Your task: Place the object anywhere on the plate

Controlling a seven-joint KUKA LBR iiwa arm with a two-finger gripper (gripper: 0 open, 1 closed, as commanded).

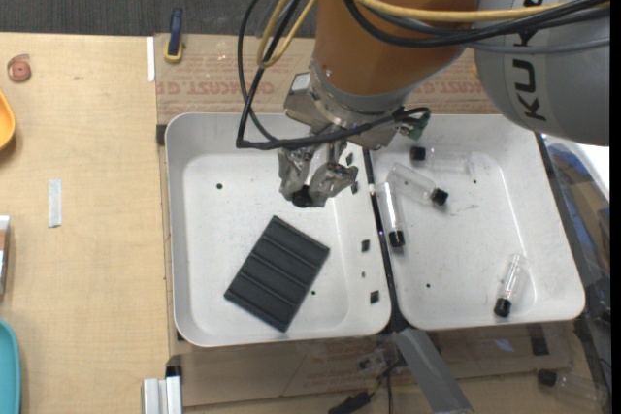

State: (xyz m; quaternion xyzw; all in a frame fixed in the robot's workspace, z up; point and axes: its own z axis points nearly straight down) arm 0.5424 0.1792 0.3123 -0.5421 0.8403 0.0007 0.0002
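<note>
The plate is a black ridged rectangle lying at a slant on the floor of the left bin. My gripper hangs over the left bin's upper middle, above and slightly right of the plate's far corner. Its fingers point down and are shut on a small dark object at their tips. The gripper and the plate are apart. The orange band and wrist hide the bin's back wall behind the gripper.
The right bin holds several clear tubes with black caps: one along the divider, one near the middle, one at front right. Small black bits lie near the divider. A wooden bench spreads left.
</note>
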